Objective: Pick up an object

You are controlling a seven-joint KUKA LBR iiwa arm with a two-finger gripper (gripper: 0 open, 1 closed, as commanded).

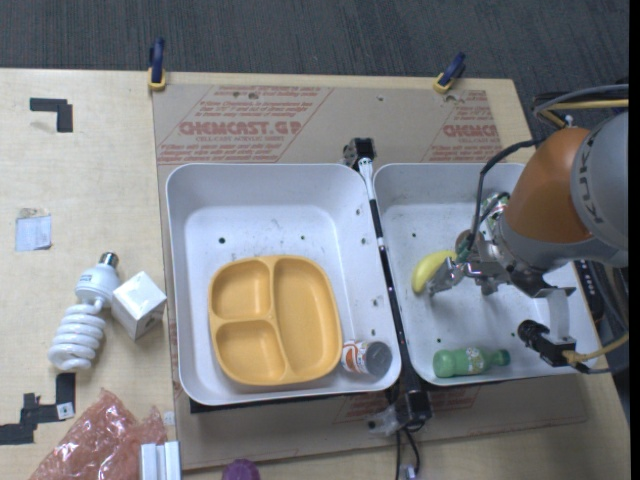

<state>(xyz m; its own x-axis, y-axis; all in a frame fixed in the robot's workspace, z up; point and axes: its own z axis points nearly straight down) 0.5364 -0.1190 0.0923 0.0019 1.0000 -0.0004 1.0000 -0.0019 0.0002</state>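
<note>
The gripper (447, 276) is down in the right bin (420, 193) right at the banana (432, 269), can't tell how its jaws are set, so I'd center on the fruit's middle and squeeze before lifting straight up.

We cannot tell if the gripper (447, 277) is really pinching the banana (432, 269) by its jaws, because the fingertips are too small, and the arm (570, 203) behind the jaws runs off the picture's edge.
</note>
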